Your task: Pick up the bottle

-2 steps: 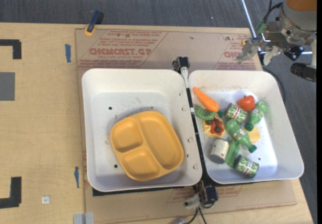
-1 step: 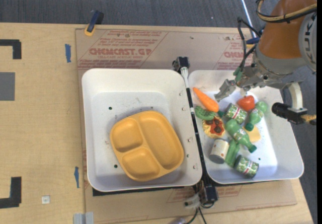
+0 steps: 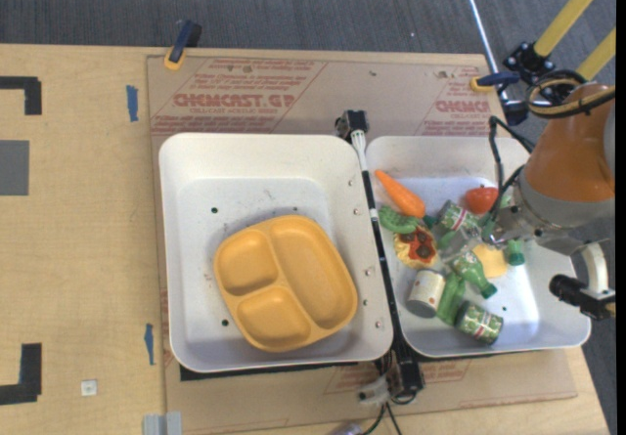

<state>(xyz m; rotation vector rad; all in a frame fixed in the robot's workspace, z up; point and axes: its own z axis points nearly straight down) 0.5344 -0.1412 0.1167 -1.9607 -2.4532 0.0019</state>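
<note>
Pincer [image 3: 497,233] low in right bin [image 3: 562,326], centre-right of frame, finger state I cannot tell | I read green bottle [image 3: 453,293] lying among toy clutter just left and below pincer, beside carrot [image 3: 401,193] and cans | yellow divided plate [image 3: 284,282] sits in left bin [image 3: 196,189] | arm [image 3: 577,164] enters from right edge.

Divided plate [image 3: 284,281] in left bin [image 3: 186,179]
</note>
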